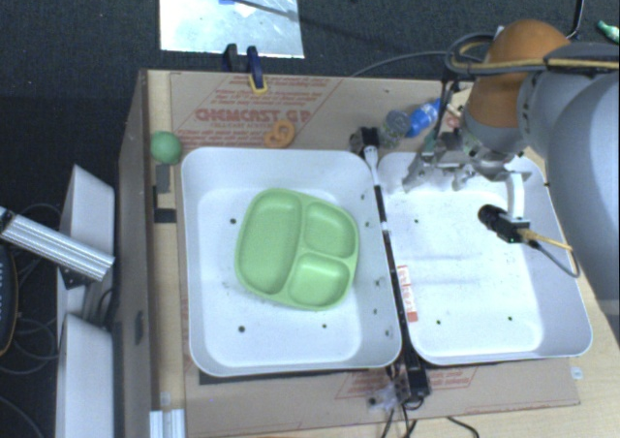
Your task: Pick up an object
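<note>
A grey KUKA arm with an orange band above its wrist (513, 63) reaches in over the far edge of the right-hand shallow white plastic bin (484, 329), its gripper (438, 167) hanging low over the bin's far-left corner. Seen from this slant, whether the gripper is open or closed cannot be told, and nothing is visible in its hold. A small black fitting (499, 221) juts out below the wrist with a thin yellowish lead trailing toward the bin's right edge.

The one clear candidate for picking, a pale green, smooth moulded plastic plate with three rounded compartments (295, 247), lies flat and slightly askew at the centre of the left-hand shallow white bin (208, 339), well apart from the gripper. Its glossy, low-rimmed form would likely offer little but the edge for a two-finger pinch. The floor under the gripper shows only faint scuffs and a few dark specks.

The bins sit side by side, edges touching along a black divider strip (386, 252), on a brown printed cardboard sheet (291, 107) that likely serves as a base. On its far edge lie a crumpled clear plastic bottle with a blue cap (412, 121), just beyond the right bin's far-left corner, an orange ring-shaped piece (279, 133), and, at the far-left corner, a green ball (165, 146). Judged from this, the pick has not yet been made.
</note>
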### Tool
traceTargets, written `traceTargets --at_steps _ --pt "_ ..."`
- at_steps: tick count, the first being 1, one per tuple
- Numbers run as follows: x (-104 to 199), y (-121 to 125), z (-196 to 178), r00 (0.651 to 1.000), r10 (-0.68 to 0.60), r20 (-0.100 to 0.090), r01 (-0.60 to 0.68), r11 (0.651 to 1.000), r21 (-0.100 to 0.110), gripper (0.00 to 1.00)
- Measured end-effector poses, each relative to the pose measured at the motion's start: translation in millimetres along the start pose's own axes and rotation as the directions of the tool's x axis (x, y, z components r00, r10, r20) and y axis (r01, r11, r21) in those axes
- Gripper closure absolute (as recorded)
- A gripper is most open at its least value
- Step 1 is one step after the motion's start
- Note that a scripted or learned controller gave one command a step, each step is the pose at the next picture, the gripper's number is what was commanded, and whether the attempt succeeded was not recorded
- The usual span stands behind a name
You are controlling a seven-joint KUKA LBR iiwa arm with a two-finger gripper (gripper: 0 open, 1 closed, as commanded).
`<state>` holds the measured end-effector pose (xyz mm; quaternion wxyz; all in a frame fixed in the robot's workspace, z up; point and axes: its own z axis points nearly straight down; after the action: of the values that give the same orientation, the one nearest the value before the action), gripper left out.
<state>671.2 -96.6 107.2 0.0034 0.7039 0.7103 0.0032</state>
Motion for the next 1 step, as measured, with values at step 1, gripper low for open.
traceTargets --at_steps 1 --pt "-5.9 -2.6 22.5 1.000 0.007 0.001 -0.007 1.000 0.007 0.00"
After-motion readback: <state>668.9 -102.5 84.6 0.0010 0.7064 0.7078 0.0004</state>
